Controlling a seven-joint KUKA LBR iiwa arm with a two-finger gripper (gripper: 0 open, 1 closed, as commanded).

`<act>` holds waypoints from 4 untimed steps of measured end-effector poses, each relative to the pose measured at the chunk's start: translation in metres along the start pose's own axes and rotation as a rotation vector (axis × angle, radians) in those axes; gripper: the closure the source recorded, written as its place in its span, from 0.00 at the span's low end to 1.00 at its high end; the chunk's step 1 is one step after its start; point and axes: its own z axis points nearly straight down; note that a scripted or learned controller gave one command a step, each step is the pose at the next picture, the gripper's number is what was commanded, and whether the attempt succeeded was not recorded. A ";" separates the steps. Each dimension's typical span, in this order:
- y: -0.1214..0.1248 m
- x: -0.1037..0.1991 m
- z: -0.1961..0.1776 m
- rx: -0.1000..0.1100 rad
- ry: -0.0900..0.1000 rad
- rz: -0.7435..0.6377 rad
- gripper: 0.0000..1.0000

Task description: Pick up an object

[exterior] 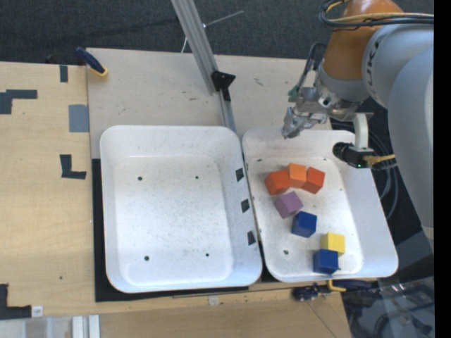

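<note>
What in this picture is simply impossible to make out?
- Camera view, orange blocks: huddled together, and blur hides where one ends and the next begins.
- Yellow block overlaps the front blue block: stacked or side by side, cannot tell.
- Small blue and yellow thing, far left: too small to name.
- Arm: cut off by the right edge.

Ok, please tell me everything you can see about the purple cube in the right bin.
The purple cube is a small, matte, pale violet block. It lies flat on the floor of the right bin, near its middle, turned askew to the walls. An orange cube sits close above it in the view, a blue cube close below-right; whether they touch it is unclear.
</note>
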 end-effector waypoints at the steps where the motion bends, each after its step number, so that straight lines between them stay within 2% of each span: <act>1: 0.001 0.001 -0.028 0.002 0.000 0.000 1.00; 2: -0.029 0.051 -0.020 0.008 0.001 -0.002 1.00; 4: -0.081 0.145 -0.041 0.007 0.003 -0.005 1.00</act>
